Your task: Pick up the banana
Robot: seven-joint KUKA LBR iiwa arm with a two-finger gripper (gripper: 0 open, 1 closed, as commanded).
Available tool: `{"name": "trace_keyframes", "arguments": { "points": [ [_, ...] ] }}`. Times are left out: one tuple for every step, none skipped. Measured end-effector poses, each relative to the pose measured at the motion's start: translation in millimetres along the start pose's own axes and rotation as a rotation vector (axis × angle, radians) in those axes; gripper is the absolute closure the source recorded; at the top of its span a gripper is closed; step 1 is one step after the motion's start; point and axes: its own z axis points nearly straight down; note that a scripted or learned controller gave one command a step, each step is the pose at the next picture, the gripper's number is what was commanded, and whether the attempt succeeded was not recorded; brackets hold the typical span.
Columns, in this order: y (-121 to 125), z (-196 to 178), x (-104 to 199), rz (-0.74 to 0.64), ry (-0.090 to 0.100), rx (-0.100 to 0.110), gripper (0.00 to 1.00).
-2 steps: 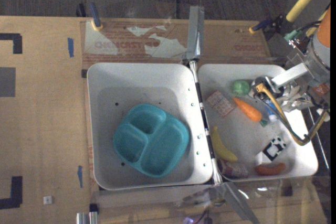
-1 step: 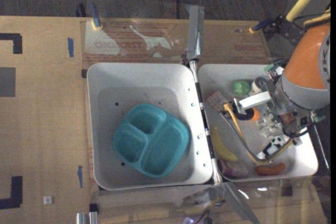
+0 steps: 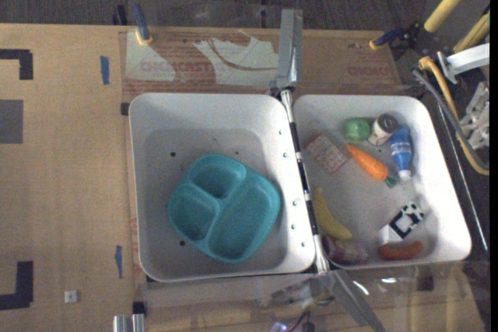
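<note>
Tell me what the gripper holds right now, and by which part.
Cannot be told from this view. The banana lies untouched in the right bin, by its left wall.

bench (image 3: 62,190) | bears: left bin (image 3: 148,117), right bin (image 3: 443,190) | side by side

Banana (image 3: 330,218): yellow
Divided plate (image 3: 224,206): teal
Carrot (image 3: 369,162): orange
Bottle (image 3: 401,152): blue
Bins (image 3: 148,128): white
</note>
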Motion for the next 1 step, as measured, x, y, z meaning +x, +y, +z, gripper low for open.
{"name": "trace_keyframes", "arguments": {
  "points": [
    [-41.1,149.6,7.3,0.005,-0.004,0.003,1.0]
  ]
}}
